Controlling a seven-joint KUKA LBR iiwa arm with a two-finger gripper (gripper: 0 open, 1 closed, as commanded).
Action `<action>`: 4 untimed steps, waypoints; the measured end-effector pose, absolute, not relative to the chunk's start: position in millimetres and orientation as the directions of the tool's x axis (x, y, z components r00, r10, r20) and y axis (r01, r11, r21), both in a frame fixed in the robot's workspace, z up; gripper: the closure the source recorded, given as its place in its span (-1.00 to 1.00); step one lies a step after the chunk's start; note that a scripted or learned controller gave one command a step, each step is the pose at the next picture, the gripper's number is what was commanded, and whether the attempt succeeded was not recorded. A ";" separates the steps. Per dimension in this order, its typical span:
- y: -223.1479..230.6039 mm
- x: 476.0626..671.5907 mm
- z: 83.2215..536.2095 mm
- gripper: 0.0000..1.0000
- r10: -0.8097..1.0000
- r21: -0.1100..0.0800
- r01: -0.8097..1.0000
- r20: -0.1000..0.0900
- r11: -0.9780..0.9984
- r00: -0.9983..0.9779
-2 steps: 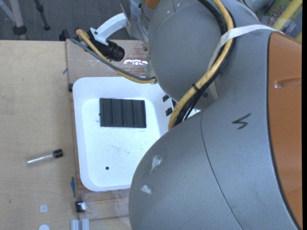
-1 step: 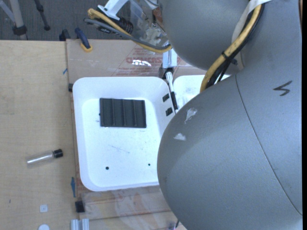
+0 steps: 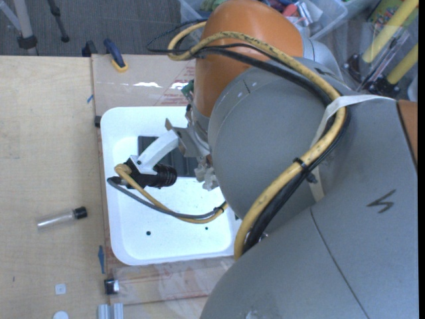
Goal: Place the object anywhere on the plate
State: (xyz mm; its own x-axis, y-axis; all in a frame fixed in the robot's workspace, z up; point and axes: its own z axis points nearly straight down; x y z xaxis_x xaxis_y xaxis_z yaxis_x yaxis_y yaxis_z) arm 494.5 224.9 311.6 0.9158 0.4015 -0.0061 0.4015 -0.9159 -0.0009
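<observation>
- Camera view, looking down: I've got the grey arm point(image 3: 299, 178) bent low across the white bin point(image 3: 133, 244), with its orange band point(image 3: 246, 38) uppermost.
- The gripper point(image 3: 202, 173) is down in the bin, and I cannot tell whether it is wide or closed.
- A dark flat object point(image 3: 147, 143), square-cornered, lies on the smooth bin floor just beside the gripper.

Grey arm point(image 3: 285, 151) hangs over a white bin point(image 3: 133, 241); a capped tube point(image 3: 61, 217) lies outside.
</observation>
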 end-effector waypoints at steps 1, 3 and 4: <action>224.2 484.2 170.8 1.00 0.262 -0.001 0.262 -0.007 -0.965 0.965; 225.7 560.8 88.9 1.00 0.386 -0.003 0.386 0.004 -0.922 0.922; 224.5 622.5 85.7 1.00 0.198 -0.005 0.198 -0.008 -0.980 0.980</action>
